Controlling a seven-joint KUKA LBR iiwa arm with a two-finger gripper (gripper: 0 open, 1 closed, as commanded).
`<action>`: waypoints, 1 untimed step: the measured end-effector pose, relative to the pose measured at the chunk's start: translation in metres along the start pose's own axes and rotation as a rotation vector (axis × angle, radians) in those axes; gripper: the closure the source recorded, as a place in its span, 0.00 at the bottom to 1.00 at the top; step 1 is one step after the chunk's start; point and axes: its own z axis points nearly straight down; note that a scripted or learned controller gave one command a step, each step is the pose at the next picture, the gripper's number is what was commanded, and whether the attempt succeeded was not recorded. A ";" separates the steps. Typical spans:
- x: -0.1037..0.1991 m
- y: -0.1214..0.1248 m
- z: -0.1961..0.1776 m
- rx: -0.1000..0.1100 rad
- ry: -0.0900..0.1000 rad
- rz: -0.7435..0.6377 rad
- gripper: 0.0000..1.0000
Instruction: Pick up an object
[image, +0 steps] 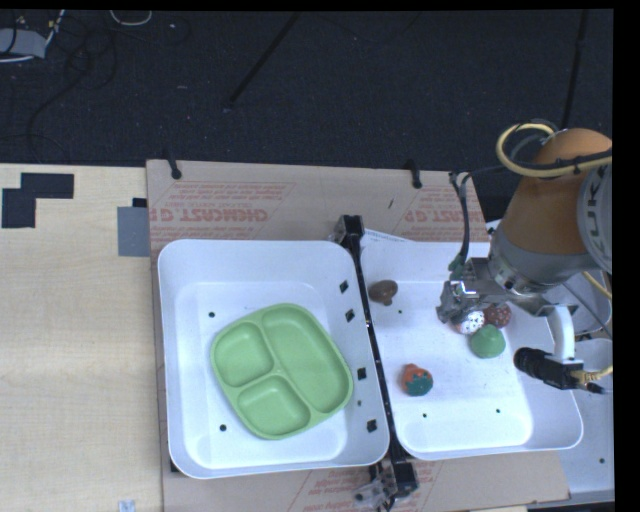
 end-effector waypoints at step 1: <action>0.049 -0.001 -0.014 0.001 0.001 -0.004 1.00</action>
